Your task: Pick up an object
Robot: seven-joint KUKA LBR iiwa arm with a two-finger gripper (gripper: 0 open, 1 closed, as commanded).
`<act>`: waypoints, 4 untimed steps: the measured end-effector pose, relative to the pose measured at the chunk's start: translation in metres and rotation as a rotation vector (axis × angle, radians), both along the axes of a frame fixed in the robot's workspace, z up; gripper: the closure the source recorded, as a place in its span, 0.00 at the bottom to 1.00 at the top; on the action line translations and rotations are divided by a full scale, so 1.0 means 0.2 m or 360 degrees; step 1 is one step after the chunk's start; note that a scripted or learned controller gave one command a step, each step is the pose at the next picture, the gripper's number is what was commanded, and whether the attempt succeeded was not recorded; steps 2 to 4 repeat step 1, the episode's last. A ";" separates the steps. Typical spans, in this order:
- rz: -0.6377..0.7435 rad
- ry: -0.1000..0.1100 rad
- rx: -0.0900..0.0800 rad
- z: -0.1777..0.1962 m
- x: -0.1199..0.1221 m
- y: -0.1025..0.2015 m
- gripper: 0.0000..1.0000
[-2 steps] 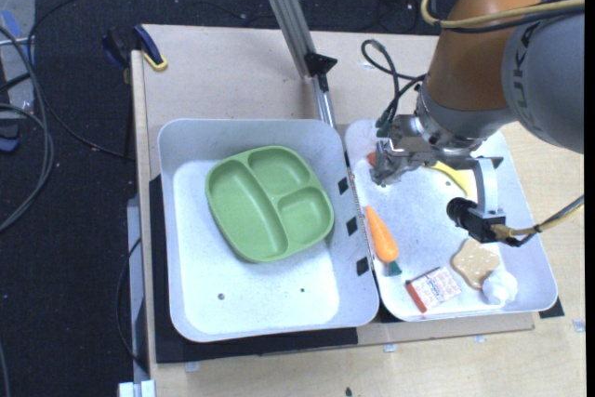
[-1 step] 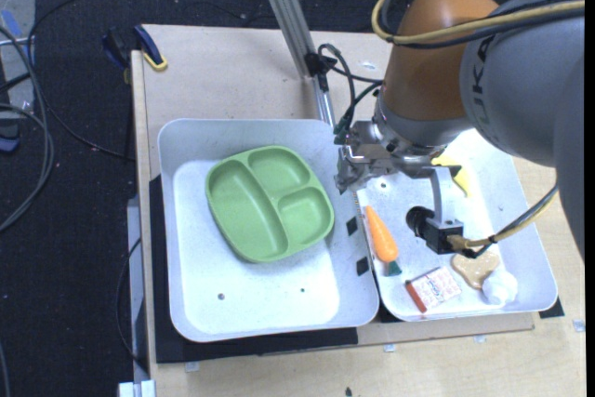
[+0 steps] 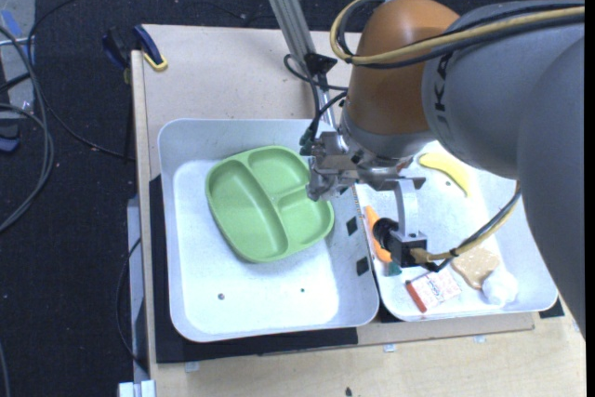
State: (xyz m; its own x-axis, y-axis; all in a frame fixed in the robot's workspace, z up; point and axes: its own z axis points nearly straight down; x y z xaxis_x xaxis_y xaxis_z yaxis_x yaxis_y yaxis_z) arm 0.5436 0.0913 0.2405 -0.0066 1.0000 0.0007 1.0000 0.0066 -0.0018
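A green divided plate (image 3: 265, 203) lies in the left bin (image 3: 186, 293), tilted toward that bin's right side — smooth, matte plastic with rounded corners and three shallow compartments set off by raised ridges. Its right edge sits just under the gripper (image 3: 321, 181), and whether the claw is released or clenched on the plate's rim I cannot tell from here; the metal parts blur together.

The left bin is a shallow white tray with soft, curved walls. Beside it, touching along the middle, is the right bin (image 3: 535, 293), of the same make. In it lie a curved yellow banana (image 3: 444, 170) near the far side, an orange-handled tool (image 3: 379, 237) close to the dividing wall, a small red-and-white box (image 3: 433, 290) at the near edge, a tan spongy block (image 3: 474, 266) and a white fluffy lump (image 3: 500, 288) just beside it.

The arm (image 3: 502, 98) comes in from the right — thick grey casing, then a glossy orange band (image 3: 395, 74) — bending down over the seam between the bins, cables looped around it.
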 end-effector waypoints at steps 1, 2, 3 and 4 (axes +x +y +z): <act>-0.0008 -0.0002 -0.0001 0.00 0.00 -0.01 0.00; -0.0008 -0.0002 -0.0001 0.00 0.00 -0.01 0.00; -0.0008 -0.0002 -0.0001 0.00 0.00 -0.01 0.00; -0.0008 -0.0002 -0.0001 0.00 0.00 -0.01 0.00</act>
